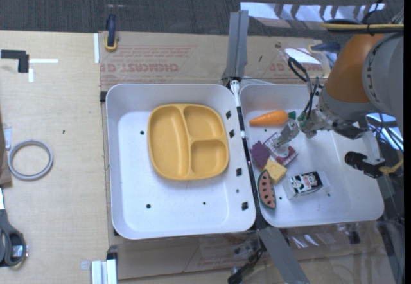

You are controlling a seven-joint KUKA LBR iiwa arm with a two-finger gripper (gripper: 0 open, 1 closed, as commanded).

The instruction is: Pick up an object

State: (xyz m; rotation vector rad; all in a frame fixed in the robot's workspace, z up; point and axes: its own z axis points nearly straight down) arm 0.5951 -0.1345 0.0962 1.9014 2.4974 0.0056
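Closest to me, at the front of the right bin (359,209), a toy watermelon slice (266,189) lies against the wall between the two bins. Just to its right sits a small black-and-white box (304,183). A yellow cheese wedge (276,171) lies just behind the slice.

A little further in comes a purple piece (259,153), with a maroon packet (287,155) right beside it. The gripper (284,139) is down low over that packet, its silvery tip at the packet's far edge (from where I stand, touching or just above, I cannot say which). Whether the pincer is apart or together I cannot tell, and nothing is visibly caught in it. All the objects rest on the bin floor.

Behind the gripper an orange carrot (268,118) lies crosswise near the dividing wall. The arm (359,77), grey with its orange band, bends in from the right over the far corner of this bin.

The left bin (128,199) holds a yellow divided plate (188,141), lying flat towards its far half.

Out on the bench (58,212) to the left, a pair of scissors (9,247) lies at the near edge. A ring of tape (29,159) sits further back, well apart from the bins. At the far edge a blue-handled clamp (112,33) stands on the cardboard.
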